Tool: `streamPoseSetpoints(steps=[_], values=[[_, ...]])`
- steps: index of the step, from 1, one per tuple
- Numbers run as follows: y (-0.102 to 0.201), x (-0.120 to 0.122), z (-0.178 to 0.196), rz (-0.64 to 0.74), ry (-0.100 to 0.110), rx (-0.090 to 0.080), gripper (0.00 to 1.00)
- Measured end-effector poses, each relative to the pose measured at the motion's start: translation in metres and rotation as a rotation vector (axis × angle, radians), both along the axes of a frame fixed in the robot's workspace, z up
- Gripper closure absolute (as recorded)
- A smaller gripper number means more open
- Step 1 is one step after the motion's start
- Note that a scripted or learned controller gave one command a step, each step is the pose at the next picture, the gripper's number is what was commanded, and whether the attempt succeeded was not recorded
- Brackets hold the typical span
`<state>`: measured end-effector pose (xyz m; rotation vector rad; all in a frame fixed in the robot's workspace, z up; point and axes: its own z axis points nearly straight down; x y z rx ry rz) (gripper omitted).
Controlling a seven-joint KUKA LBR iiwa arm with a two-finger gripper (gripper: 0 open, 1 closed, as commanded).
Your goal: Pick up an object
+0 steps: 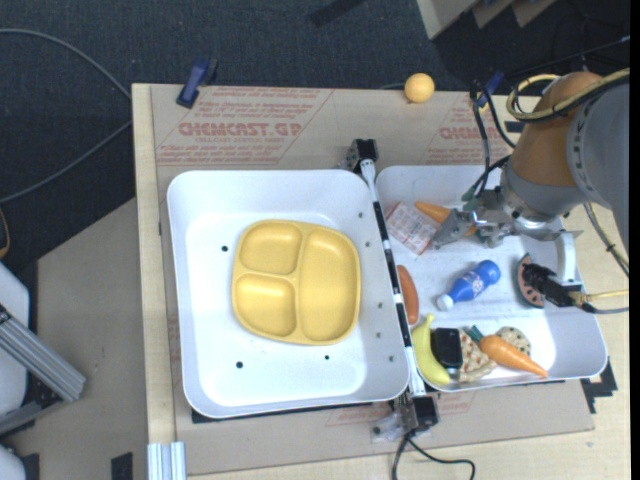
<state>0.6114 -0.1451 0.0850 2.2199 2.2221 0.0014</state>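
The end effector (470, 223) sits low in the upper part of the right shallow white plastic bin (590, 343), its dark metal tip aimed toward the bin's left wall. Whether it is spread or closed cannot be told from this slanted view, and nothing can be seen gripped in it.

Closest to it lie a small orange carrot-shaped piece (433, 210) and a pink-and-white printed packet (408, 226), both just beside the tip. Below them rests a blue-and-white toy bottle (470, 283) on its side, then a red sausage-shaped toy (407, 294) along the left wall, a yellow banana (430, 358) and a larger orange carrot (510, 353) near the front edge.

For a clean pick, the orange piece looks like the likeliest target. The grasp should be centred on one item, clear of the packet, so that both are not nudged together. Lift straight up once it is gripped.

The left white bin (200, 298) holds a yellow three-compartment plastic tray (297, 280), well apart on the counter (160, 128).
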Motion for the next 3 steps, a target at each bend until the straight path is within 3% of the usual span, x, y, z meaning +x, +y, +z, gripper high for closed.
streamPoseSetpoints(steps=[1, 2, 3], values=[[0.029, 0.043, 0.0, 0.0, 0.001, 0.0, 0.0], [0.007, 0.052, -0.003, 0.001, 0.018, 0.002, 0.0], [0.021, -0.009, 0.002, -0.002, 0.001, -0.001, 0.0]])
